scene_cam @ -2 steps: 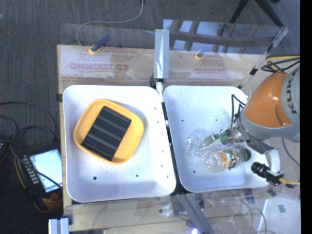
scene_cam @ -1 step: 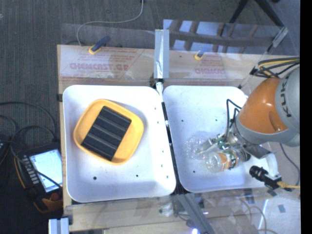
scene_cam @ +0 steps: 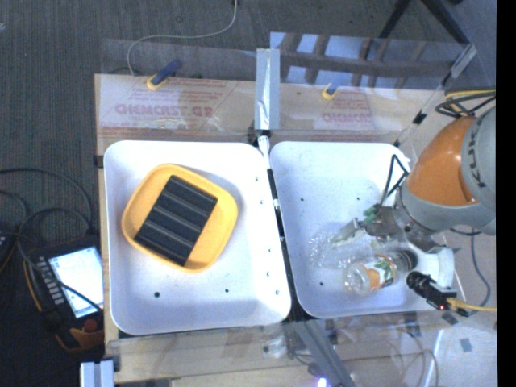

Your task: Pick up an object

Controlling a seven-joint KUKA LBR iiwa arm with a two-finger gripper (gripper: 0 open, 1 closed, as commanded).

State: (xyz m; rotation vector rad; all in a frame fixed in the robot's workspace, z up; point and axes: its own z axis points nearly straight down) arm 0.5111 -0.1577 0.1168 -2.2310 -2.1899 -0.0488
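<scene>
The arm [scene_cam: 476, 185] is grey with a rounded orange band [scene_cam: 439, 168] above its wrist. Black cables [scene_cam: 393, 176] run beside the band, and a white block [scene_cam: 431, 260] sits below

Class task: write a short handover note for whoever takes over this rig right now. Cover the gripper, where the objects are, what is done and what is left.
Gripper: low in the right bin, over the clear plastic items; whether it is open or shut cannot be told.
Objects: a clear plastic bottle lies on its side near the right bin's front edge, with crumpled clear plastic beside it. A yellow dish with a black ribbed insert sits in the left bin.
Done: nothing visibly lifted.
Left: grasp one object and lift it.
</scene>
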